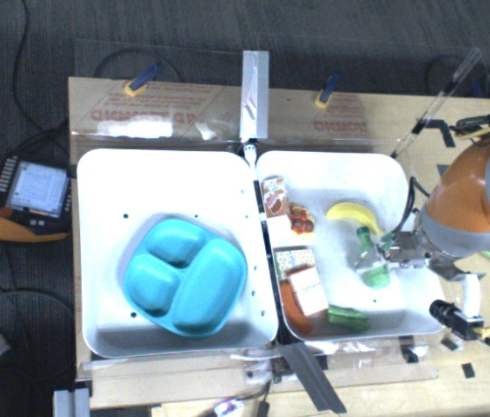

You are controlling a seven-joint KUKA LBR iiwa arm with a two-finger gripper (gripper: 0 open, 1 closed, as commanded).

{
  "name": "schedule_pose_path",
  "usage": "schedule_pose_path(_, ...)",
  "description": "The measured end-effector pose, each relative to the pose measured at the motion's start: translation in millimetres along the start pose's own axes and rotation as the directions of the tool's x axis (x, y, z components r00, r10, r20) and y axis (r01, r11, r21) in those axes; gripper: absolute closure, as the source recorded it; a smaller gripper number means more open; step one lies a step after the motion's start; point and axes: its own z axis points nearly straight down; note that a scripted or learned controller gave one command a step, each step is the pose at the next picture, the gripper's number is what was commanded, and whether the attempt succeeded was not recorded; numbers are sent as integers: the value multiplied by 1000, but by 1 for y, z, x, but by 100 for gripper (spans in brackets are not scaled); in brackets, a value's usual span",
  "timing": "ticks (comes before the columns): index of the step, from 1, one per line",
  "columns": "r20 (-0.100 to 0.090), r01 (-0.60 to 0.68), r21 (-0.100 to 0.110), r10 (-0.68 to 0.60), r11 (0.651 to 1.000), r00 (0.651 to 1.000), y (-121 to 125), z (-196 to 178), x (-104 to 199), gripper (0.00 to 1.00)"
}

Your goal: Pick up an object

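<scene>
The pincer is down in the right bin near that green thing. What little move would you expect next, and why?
Probably a short lift straight up. The pincer sits low in the right bin, right at a small green object below the banana; lifting would show whether it actually has it.

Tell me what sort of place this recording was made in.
Most likely a robotics lab set up for bin-picking trials. A wooden bench carries two shallow white bins: the left bin holds a blue divided tray, the right bin small toy foods like a banana. Cables and a handheld control pendant lie on grey carpet.
</scene>
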Motion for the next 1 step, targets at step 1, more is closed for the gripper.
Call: schedule_pose_path(1,7,-113,12,113,994,994,20,-140,49,100)
